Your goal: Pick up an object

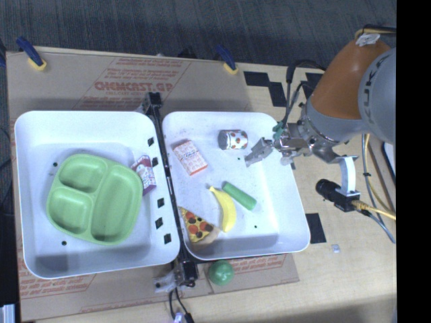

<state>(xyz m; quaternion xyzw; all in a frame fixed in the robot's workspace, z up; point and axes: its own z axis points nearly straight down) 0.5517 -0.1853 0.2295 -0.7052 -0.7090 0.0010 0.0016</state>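
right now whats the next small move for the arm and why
Probably ease the end effector down and a little left toward the small silver can with red dots. It hangs over the right white bin at that can's right side with nothing between its fingers, and the can lies apart from the other items, so it looks like the nearest pick.

Red print on the cardboard sheet (135, 79) under the bins reads "CHEMCAST GP"; the smaller red lines above and below it are too fine to read. Print on the small red-and-white packet (189, 157) and on the can (233, 140) is too blurred to make out
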